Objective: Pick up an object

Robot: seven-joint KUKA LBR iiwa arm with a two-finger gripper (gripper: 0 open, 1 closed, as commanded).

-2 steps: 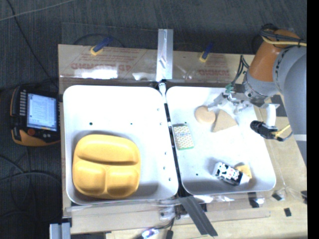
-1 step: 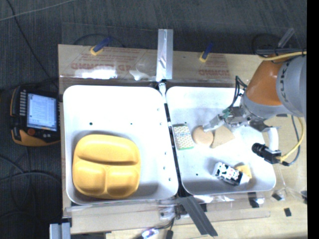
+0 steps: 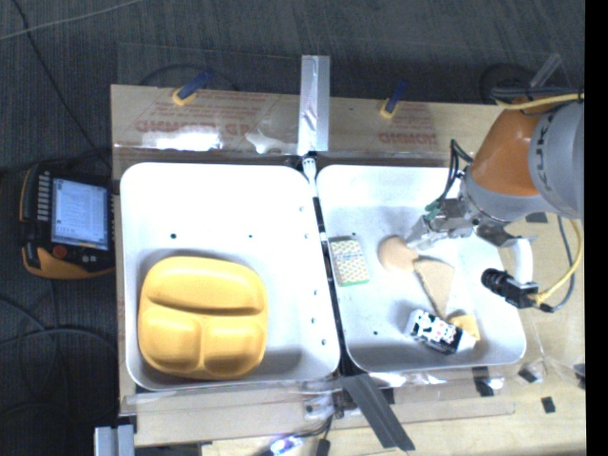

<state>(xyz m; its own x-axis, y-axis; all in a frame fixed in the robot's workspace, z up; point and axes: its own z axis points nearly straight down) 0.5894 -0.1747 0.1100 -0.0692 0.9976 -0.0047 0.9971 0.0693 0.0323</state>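
Note:
My gripper (image 3: 425,237) is low in the right bin (image 3: 380,183), reaching in from the right under the orange wrist band. Its tip sits just right of a round peach object (image 3: 392,253), close to it or touching; I cannot tell which. A tan wedge-shaped piece (image 3: 438,280) lies just below the gripper. Near the dividing wall is a small green-and-white patterned block (image 3: 349,261). At the bin's front lies a black-and-white object (image 3: 433,330) with a yellow piece (image 3: 466,326) beside it. A large yellow loaf-shaped object (image 3: 202,312) sits in the left bin (image 3: 209,193).
The ridge between the two bins (image 3: 323,255) runs down the middle. A hand-held pendant with a lit screen (image 3: 71,221) lies left of the bench. Cables and a black fitting (image 3: 508,286) hang by the right bin's right wall. Clamps hold a plastic sheet along the back.

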